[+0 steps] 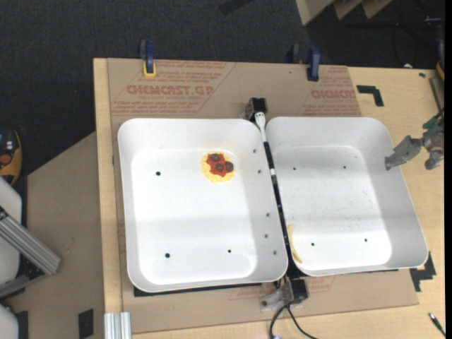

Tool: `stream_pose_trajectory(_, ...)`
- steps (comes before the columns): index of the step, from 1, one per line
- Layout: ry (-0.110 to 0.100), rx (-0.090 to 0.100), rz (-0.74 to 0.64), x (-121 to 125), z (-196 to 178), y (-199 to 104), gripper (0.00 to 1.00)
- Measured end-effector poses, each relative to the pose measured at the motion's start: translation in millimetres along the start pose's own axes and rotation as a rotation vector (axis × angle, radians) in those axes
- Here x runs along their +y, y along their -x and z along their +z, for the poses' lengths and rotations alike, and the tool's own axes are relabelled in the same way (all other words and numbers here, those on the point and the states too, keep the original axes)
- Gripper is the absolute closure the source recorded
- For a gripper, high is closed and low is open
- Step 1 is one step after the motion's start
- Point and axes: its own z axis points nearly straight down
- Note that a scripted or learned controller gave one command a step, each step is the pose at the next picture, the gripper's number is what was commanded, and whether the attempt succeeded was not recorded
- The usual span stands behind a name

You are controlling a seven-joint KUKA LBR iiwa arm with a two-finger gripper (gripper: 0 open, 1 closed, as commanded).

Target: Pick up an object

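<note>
White plastic, shallow, rounded corners: two bins sit side by side on a brown cardboard-faced bench top point(233, 83) printed with red lettering. Left bin point(141, 189) holds one item, a small round yellow object with dark red-brown spots on top point(219, 167). It lies flat on the bin floor in the far half, right of centre, well apart from every wall. Right bin point(395, 217) has a thin pale yellow sliver point(292, 243) at its near-left edge, against the wall by the divider; what it is cannot be told. Black strip point(269, 171) runs between the two bins. Two blue clamps point(147, 56) grip the far edge of the bench top.

Grey two-finger gripper point(415, 152) is at the right edge of the scene, over the far-right rim of the right bin. Nothing visible between its tips. Spread cannot be told at this resolution. Gripper and spotted object are well apart, a full bin between them.
</note>
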Motion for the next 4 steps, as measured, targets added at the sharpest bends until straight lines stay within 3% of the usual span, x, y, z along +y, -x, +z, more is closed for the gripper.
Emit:
stream_pose_trajectory(1, 0.003, -0.002, -0.001, 0.6, -10.8, 0.1, 1.0)
stream_pose_trajectory(2, 0.006, 0.002, -0.013, 26.7, -40.5, -127.5, 1.0)
stream_pose_trajectory(3, 0.014, 0.0, -0.006, 37.7, -141.3, -157.3, 1.0)
stream_pose_trajectory(4, -0.009, 0.003, -0.008, 55.6, -53.2, -237.2, 1.0)
